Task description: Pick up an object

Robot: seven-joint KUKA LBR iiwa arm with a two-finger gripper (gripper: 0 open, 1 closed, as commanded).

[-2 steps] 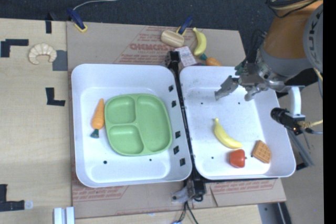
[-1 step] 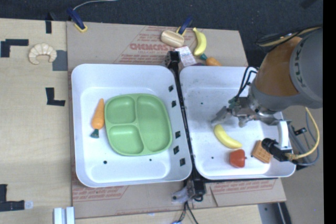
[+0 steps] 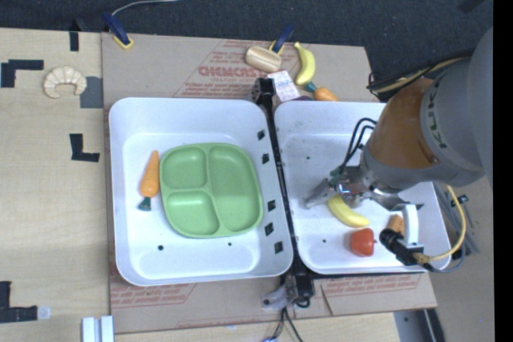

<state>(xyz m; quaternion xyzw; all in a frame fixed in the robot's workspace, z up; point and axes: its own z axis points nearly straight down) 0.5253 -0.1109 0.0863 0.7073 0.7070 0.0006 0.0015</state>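
- I see the gripper (image 3: 341,190) low inside the right bin (image 3: 321,132), near the middle of its floor, with the grey arm (image 3: 449,124) and its orange band reaching in from the right.
- From this view I cannot tell whether the gripper is released or clenched, and I see nothing clearly held in it.
- The yellow banana (image 3: 348,211) lies flat on the floor of the right bin, just below the gripper and seemingly touching it at its upper end.
- A red tomato (image 3: 362,242) sits in the same bin, just beside the banana's lower end, close to the front wall.
- In the left bin (image 3: 200,256) I have a green divided plate (image 3: 212,190) lying flat near the middle.
- An orange carrot (image 3: 150,175) lies alongside the plate's left edge, green end towards the front.
- Beyond the bins, on the cardboard sheet (image 3: 184,64), I make out a bread roll (image 3: 263,58), a second banana (image 3: 304,64) and a small carton (image 3: 282,86), grouped near the point where the two bins meet.
- A croissant (image 3: 64,82) lies on the worktop (image 3: 48,196) well apart to the left.
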